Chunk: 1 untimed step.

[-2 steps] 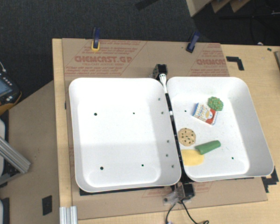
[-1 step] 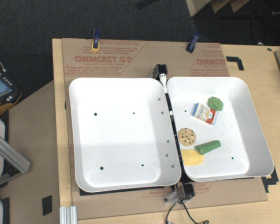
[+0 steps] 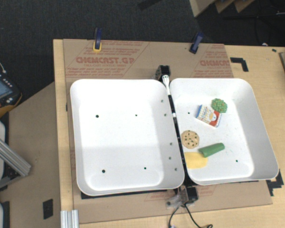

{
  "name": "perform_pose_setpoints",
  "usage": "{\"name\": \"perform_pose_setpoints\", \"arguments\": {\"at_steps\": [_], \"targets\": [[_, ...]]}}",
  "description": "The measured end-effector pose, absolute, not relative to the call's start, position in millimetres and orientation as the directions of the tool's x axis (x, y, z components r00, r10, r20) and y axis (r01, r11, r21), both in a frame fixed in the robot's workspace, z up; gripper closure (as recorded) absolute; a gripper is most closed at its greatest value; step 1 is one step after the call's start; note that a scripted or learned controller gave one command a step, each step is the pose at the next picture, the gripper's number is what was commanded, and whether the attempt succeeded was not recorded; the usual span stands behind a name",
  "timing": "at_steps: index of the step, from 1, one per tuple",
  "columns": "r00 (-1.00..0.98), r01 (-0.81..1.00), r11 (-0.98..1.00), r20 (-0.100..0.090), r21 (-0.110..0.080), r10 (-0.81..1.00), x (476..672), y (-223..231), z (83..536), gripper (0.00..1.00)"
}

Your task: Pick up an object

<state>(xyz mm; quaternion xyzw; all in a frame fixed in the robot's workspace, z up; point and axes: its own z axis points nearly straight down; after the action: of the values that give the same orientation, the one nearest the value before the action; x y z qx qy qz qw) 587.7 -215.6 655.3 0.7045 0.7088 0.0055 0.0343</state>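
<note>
Nothing lifted yet, by the look of it: carton (image 3: pixel 208 115), broccoli (image 3: pixel 219 105), cookie (image 3: pixel 190 138), green pod (image 3: pixel 212 149) and yellow piece (image 3: pixel 196 160) all lying in right bin (image 3: pixel 256 127), whole pick ahead; claw state impossible to tell.

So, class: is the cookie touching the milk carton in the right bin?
Apart. The camera view shows bare white bin floor between the cookie and the carton.

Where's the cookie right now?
The cookie lies in the right bin, near its left wall, just above the yellow piece and left of the green piece.
</note>
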Motion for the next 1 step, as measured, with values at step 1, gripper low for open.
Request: {"name": "perform_pose_setpoints", "arguments": {"at_steps": [1], "targets": [[-0.005, 0.998, 0.008, -0.045, 0.062, 0.999, 588.1, -215.4, 666.5, 1.00]]}}
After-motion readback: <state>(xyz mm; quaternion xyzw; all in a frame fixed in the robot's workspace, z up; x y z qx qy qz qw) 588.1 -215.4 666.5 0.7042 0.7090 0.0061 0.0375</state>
